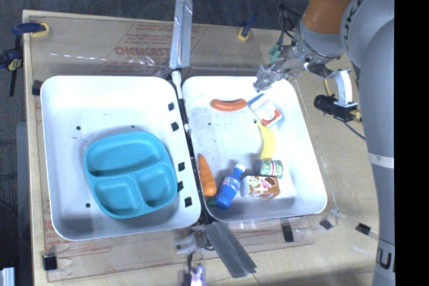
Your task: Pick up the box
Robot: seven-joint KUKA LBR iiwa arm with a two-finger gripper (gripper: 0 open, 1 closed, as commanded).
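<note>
Bins sit side by side on a bench. The left bin (57, 144) holds a blue tray (131, 174). In the right bin (305, 144), along the near wall from left to right, lie a carrot (206, 175), a blue bottle (229, 188), a brown box (260, 187) lying flat with its long side left to right, and a green can (271, 168) touching it. A banana (267, 140), a white carton (266, 110) and a sausage (228, 104) lie farther back. The gripper (266, 79) hovers at the far rim, well apart from the box; whether its fingers are apart is hard to tell. The box lies toward the viewer from it, past the carton and banana.
</note>
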